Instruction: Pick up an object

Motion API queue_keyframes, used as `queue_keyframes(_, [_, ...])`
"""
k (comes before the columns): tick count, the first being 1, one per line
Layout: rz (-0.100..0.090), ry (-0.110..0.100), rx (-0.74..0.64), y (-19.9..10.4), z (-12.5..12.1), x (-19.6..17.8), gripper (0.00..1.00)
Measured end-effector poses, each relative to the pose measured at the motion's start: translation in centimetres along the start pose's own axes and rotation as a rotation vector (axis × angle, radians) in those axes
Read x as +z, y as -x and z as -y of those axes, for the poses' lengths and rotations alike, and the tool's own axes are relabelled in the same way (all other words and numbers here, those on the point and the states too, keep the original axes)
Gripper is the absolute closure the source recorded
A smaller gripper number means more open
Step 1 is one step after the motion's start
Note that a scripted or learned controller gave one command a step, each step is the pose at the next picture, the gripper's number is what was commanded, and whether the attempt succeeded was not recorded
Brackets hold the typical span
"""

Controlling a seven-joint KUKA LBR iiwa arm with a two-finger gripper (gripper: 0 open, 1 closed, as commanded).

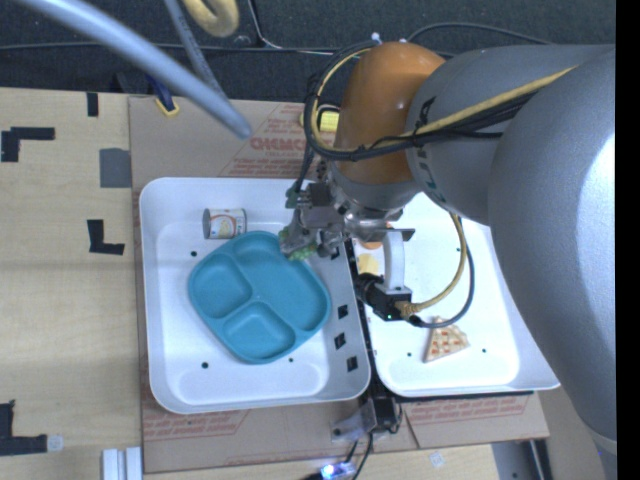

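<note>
Left bin [160, 298]: blue tray [258, 295], three compartments, long axis diagonal from upper left to lower right, lying flat. Small can [224, 223] on its side just beyond tray's upper-left edge, long axis roughly left-right, apart from tray. Right bin [500, 363]: pizza slice [445, 343], tip pointing lower left. Gripper [305, 238] low over left bin's right part, at tray's upper-right edge. Something green, perhaps a small object, at its tip; grip state cannot be told.
</note>
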State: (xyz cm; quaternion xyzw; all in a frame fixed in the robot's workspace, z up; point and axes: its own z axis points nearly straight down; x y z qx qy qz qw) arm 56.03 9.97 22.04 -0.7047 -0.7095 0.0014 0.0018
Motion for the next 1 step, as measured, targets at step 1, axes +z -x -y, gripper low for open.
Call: queue_keyframes(1, [0.001,0.002,0.005,0.34,-0.06,-0.08,0.0])
